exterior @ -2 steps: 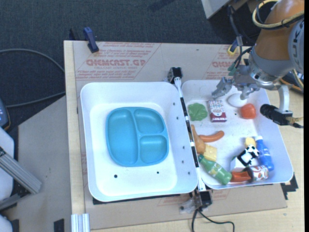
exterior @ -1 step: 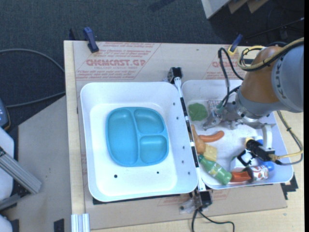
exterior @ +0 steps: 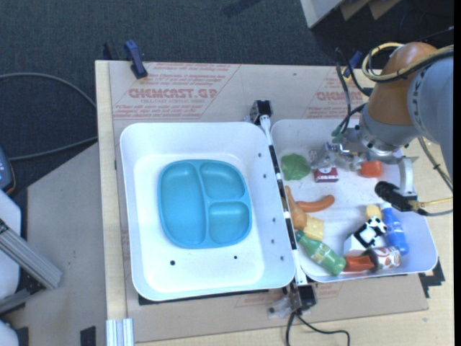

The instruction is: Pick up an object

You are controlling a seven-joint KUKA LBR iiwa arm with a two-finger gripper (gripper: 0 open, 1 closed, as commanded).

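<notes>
A grey KUKA arm with an orange band reaches over the right-hand shallow white plastic bin (exterior: 431,254), its gripper (exterior: 333,157) lowered near the bin's far edge — whether it is released or clenched cannot be told. Just beside the gripper lie a leafy green toy lettuce (exterior: 294,166) and a small red-and-white toy block (exterior: 325,174); a small orange-red piece (exterior: 371,169) sits toward the right edge. An orange toy carrot (exterior: 315,203) rests mid-bin, while a green plastic bottle (exterior: 322,254) and a black-and-white toy cow (exterior: 372,233) crowd the near edge. The left-hand white bin (exterior: 137,150) on the tabletop carries a blue three-compartment plastic plate (exterior: 205,202).
</notes>
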